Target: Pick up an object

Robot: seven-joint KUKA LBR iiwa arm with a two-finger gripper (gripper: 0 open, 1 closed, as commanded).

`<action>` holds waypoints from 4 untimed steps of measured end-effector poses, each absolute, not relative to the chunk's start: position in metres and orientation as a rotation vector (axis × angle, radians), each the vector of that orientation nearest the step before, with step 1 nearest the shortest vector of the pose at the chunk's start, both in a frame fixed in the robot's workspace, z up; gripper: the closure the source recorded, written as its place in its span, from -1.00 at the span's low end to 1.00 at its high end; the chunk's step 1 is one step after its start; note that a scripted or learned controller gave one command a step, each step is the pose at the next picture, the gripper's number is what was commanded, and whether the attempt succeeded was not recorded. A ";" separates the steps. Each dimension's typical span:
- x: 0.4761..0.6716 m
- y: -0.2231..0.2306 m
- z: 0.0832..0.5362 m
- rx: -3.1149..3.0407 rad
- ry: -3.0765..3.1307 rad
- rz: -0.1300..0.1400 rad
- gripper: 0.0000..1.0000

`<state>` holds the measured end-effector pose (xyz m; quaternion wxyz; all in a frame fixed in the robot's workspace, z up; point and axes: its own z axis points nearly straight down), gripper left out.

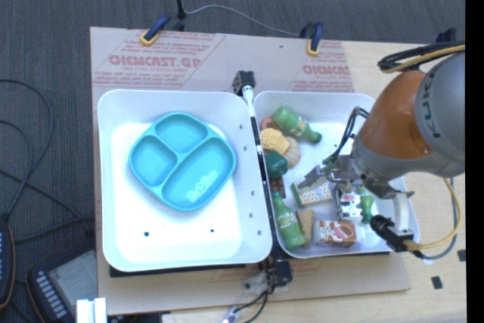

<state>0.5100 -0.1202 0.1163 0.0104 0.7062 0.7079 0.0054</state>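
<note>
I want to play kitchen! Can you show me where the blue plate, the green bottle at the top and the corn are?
Blue plate [181, 160], camera view: on the ridge between its three compartments.
Green bottle [293, 123], camera view: on the middle of its body.
Corn [274, 140], camera view: on its yellow kernels.

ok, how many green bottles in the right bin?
2. One green bottle lies near the far edge of the right bin; a second bottle lies along the near left wall. The arm covers part of the bin, so more may be hidden.
</note>
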 end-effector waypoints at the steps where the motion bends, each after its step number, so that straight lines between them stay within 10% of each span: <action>1: 0.508 -0.117 0.114 2.198 2.198 0.022 -1.00; 3: 0.525 -0.120 0.088 2.222 2.229 0.004 -1.00; 4: 0.526 -0.120 0.098 2.221 2.226 0.006 1.00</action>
